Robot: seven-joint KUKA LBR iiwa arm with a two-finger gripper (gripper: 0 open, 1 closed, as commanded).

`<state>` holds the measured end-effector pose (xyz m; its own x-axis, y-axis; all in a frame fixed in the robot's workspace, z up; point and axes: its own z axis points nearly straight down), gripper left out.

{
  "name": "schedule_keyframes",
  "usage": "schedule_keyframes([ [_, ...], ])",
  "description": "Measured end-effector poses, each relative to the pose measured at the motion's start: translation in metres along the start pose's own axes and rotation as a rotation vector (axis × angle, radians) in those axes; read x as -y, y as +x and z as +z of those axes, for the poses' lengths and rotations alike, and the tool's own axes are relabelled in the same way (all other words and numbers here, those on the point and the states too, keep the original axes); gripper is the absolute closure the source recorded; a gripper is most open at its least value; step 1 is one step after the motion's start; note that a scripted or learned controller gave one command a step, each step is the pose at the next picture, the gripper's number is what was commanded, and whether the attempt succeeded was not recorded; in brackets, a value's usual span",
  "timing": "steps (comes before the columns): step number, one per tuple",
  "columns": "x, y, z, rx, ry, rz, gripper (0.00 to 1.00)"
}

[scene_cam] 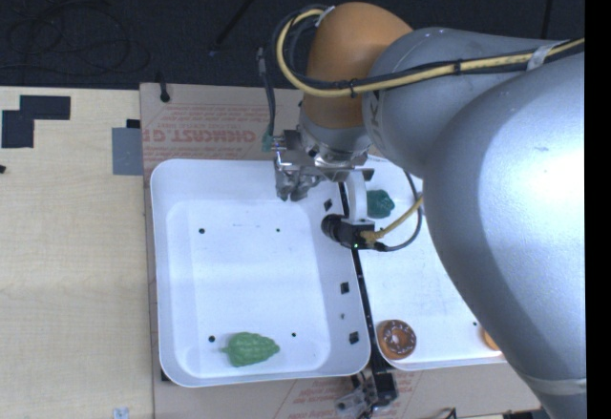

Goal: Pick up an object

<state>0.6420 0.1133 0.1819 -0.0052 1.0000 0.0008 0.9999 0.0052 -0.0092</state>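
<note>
The grey arm (506, 178) poises its gripper (291, 183), state indiscernible, over the left bin (172, 217).

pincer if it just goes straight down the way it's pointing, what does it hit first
Probably the bare floor of the left bin near its far right corner; the pincer points down there. The green lump lies far off at the near edge. Depth is unclear.

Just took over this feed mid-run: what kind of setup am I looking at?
Likely a robotics lab grasping bench: a grey arm reaches over two white bins holding small toy items, like a green lump and a doughnut, with cables behind.
</note>
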Motion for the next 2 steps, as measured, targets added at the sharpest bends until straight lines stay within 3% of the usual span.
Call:
schedule_keyframes([
  [1,0.003,0.1,0.1,0.0,-0.006,-0.003,1.0],
  [2,0.112,0.074,0.095,0.002,-0.003,0.008,1.0],
])
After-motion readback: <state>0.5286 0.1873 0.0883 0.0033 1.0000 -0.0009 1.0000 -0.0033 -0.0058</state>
